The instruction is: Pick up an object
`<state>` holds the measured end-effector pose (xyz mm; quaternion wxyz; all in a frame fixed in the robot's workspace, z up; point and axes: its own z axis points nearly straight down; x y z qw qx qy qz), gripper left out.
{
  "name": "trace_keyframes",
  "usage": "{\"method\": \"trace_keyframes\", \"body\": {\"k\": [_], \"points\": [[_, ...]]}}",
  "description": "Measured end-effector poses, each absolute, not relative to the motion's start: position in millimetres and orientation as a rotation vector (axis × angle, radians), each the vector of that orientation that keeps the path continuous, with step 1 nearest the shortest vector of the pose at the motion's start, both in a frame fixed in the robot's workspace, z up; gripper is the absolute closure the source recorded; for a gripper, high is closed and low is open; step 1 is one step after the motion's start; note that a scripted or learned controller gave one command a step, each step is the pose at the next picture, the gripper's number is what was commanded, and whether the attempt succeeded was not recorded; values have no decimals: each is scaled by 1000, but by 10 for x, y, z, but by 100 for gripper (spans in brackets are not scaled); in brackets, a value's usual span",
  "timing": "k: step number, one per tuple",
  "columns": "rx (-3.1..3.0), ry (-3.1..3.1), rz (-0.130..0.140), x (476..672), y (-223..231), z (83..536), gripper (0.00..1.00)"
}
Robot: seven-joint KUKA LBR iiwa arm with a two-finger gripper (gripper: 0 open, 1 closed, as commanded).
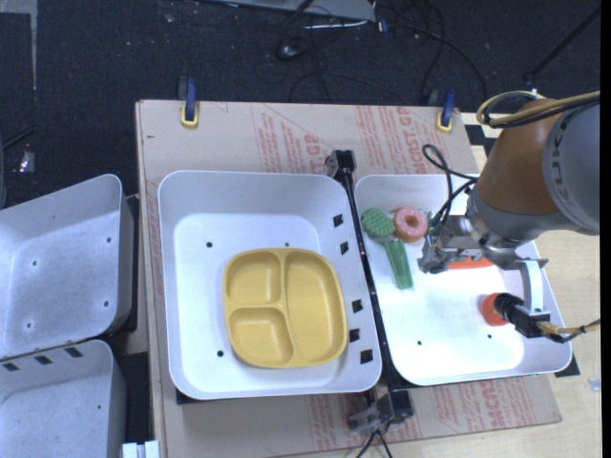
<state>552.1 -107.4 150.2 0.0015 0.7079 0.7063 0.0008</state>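
My gripper (437, 256) hangs over the upper middle of the right bin (458, 361), on a grey arm with an orange band that comes in from the right. Just left of it lies a green brush-shaped toy (389, 244), its handle pointing toward the bin's front. A pink donut (411, 223) sits beside the green toy's head, up and left of the gripper. An orange-red stick (473, 264) pokes out to the right from under the gripper. A small red object (494, 309) rests near the bin's right wall.
The left bin (191, 256) holds a yellow divided plate (284, 306). A black divider strip (361, 256) runs between the two bins. A white bracket and a black cable from the arm (531, 315) hang over the right bin's right side.
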Motion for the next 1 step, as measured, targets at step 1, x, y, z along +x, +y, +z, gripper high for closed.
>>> {"method": "trace_keyframes", "body": {"k": [1], "points": [[2216, 2219, 5, 5578, -1170, 2061, 100]]}}
